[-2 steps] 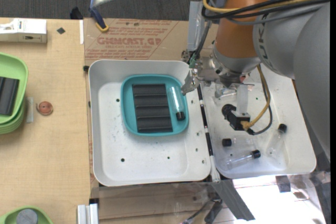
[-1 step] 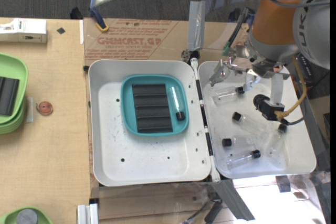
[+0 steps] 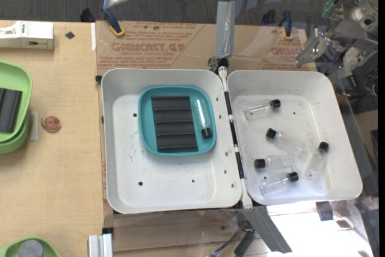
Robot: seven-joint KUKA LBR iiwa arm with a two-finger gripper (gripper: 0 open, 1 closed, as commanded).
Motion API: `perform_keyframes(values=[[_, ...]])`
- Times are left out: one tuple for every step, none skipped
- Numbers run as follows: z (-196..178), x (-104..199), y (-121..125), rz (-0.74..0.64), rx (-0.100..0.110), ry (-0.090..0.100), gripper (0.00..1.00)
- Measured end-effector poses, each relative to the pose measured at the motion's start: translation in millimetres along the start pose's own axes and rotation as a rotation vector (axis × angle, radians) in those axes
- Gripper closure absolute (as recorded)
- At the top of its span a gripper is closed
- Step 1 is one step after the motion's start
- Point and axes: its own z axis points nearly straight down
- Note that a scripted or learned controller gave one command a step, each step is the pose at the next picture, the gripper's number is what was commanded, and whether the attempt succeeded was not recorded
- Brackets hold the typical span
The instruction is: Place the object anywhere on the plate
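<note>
One tool [image 3: 313, 48] is seen at the upper right, raised above the counter [image 3: 60, 189] beyond the far right corner of the right bin [image 3: 346, 129]; whether its fingers are apart or together cannot be told from this view. The arm [image 3: 361, 3] is seen entering from the upper right, with its metal wrist parts and cables bunched above the tool, and it is kept outside both bin rims.

Below the tool, the right bin is seen holding several clear vials with black caps: one near the far wall [image 3: 264, 107], one near the middle [image 3: 281, 138], one by the right wall [image 3: 317, 154], one toward the near left [image 3: 269, 162] and one near the front wall [image 3: 281, 180]. They are spaced apart, with bare white floor left between them and along the walls.

The two bins are set touching along a shared middle edge. In the left bin [image 3: 120, 177], a teal plate [image 3: 146, 123] is placed toward the far half, with a dark ribbed insert [image 3: 174, 123] lying on it. One vial [image 3: 203, 120] is laid on the plate along the insert's right edge, its black cap pointing to the near side. Wide bare floor is left in front of the plate and to its left.
</note>
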Motion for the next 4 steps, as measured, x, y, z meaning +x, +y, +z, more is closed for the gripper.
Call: perform_keyframes(values=[[0.3, -90.2, -18.9, 0.025, 0.001, 0.001, 0.00], [1.4, -159.5, -7.9, 0.088, 0.001, 0.000, 0.00], [1.2, -166.1, 14.1, 0.188, 0.001, 0.000, 0.00], [1.0, -165.5, 17.8, 0.271, 0.001, 0.001, 0.00]])
